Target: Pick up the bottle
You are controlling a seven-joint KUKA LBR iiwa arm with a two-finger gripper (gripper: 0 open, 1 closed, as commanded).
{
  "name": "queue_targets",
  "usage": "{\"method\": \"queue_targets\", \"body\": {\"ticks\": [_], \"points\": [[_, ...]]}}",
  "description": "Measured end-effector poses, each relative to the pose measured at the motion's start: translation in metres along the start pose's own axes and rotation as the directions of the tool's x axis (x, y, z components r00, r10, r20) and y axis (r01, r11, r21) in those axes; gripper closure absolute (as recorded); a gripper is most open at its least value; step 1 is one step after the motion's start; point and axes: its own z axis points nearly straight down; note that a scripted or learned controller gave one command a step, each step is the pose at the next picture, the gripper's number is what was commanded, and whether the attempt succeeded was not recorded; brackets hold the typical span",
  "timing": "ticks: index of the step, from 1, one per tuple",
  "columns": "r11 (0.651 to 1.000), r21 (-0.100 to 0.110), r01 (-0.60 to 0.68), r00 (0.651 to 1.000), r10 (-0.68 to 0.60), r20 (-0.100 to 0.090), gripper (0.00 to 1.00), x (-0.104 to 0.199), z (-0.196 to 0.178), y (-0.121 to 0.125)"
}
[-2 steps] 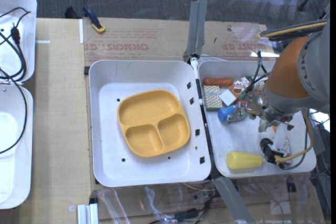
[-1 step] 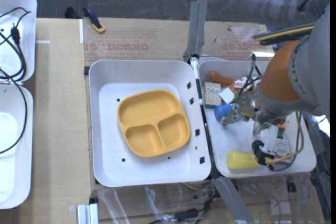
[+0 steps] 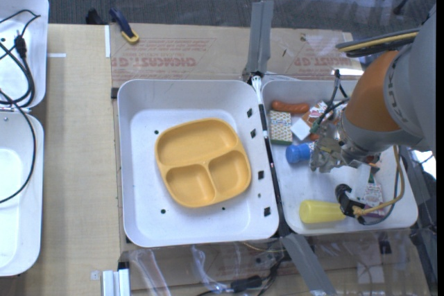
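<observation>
The arm (image 3: 388,97) reaches in from three o'clock and hangs over the right-hand bin (image 3: 409,208), its orange band above the wrist and its gripper (image 3: 326,157) low in the middle of that bin. Whether the gripper is apart or together cannot be told, since the wrist hides it from above. Nothing is seen clamped in it.

The likeliest bottle is the yellow bottle (image 3: 321,211), lying on its side near the bin's six o'clock edge, just below the gripper and apart from it. A blue object (image 3: 299,152) sits just beside the gripper at its nine o'clock; it could be a small bottle too, but its shape is too unclear to say. A checkered packet (image 3: 280,126) and an orange carrot-like toy (image 3: 289,107) lie toward eleven o'clock. The left-hand bin (image 3: 132,149) carries a yellow divided plate (image 3: 202,161).

The step in hand looks like the approach, with the grasp not yet made. The next move probably calls for shifting toward six o'clock, aligning across the bottle's narrow width, then descending.
</observation>
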Motion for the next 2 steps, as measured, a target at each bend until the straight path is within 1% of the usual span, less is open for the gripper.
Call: {"method": "queue_targets", "body": {"ticks": [1,2], "points": [[0.974,-0.007,-0.227,0.974,0.227,-0.002,1.0,0.063,-0.093,0.01],[0.947,-0.007,-0.32,0.948,0.32,-0.003,1.0,0.043,-0.093,0.047]]}}
